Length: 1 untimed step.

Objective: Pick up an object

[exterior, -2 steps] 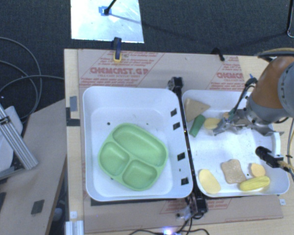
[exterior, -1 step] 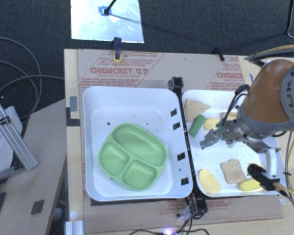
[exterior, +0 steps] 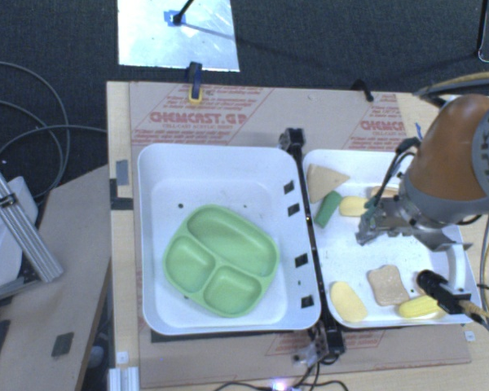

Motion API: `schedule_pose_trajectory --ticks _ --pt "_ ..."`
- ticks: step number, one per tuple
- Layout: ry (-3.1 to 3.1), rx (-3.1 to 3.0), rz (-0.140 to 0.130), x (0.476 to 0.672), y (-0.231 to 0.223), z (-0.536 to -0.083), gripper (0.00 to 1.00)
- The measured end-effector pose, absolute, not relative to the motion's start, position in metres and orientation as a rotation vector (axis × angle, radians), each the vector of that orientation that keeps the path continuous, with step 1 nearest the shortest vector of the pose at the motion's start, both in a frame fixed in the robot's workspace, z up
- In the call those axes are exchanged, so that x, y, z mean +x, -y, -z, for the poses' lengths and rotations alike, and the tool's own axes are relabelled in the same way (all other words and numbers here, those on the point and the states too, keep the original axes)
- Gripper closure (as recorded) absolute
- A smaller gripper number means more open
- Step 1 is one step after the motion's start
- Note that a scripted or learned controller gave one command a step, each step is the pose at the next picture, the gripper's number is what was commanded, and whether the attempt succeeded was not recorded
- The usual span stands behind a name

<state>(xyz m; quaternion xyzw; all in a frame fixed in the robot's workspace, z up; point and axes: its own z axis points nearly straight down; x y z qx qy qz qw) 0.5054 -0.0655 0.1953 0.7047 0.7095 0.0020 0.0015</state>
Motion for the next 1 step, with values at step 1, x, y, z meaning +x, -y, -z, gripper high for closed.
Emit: schedule_pose_trajectory --ticks 1 --pt "-2.231 2.214 -0.002 0.4863 0.0244 -0.1859 1.0"
